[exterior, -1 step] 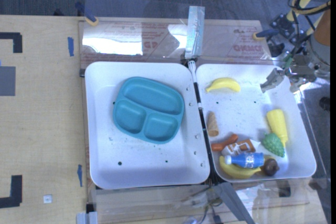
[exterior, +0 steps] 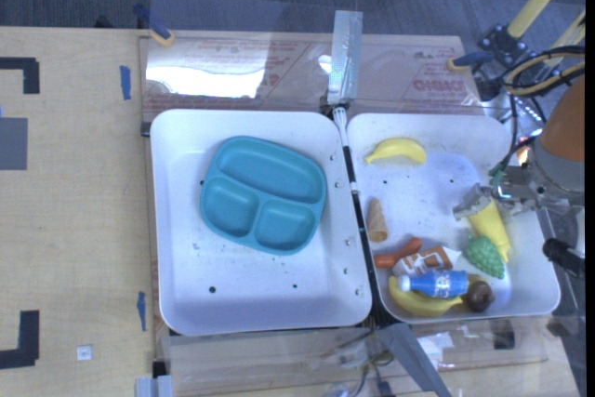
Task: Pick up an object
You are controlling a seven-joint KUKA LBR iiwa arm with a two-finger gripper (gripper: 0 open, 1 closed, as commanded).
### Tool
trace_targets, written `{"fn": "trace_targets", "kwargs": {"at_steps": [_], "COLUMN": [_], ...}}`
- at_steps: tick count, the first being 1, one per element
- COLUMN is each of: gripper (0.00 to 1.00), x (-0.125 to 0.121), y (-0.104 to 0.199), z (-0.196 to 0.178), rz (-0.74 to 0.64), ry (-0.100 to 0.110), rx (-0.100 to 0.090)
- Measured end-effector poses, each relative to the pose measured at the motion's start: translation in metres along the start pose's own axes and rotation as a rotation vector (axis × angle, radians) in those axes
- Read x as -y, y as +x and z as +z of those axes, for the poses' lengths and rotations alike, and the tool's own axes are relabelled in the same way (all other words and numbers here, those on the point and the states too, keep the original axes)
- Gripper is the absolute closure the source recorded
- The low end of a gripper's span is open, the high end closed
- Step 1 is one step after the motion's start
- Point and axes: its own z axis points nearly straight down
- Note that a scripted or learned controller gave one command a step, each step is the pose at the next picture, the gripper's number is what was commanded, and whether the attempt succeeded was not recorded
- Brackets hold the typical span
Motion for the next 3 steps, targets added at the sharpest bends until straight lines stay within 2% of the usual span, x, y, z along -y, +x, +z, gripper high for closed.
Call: {"fn": "trace_targets", "kwargs": {"at_steps": [1, 2, 3], "gripper": [1.00, 1.00, 1.00], "x": [-0.002, 0.025, 0.004], "y": [-0.006, 0.039, 0.127], "z": [-0.013, 0.003, -0.086], "rz": [0.006, -0.231, -0.147], "ry": [-0.010, -0.026, -0.016], "rx": [0.011, 0.024, 0.016]}}
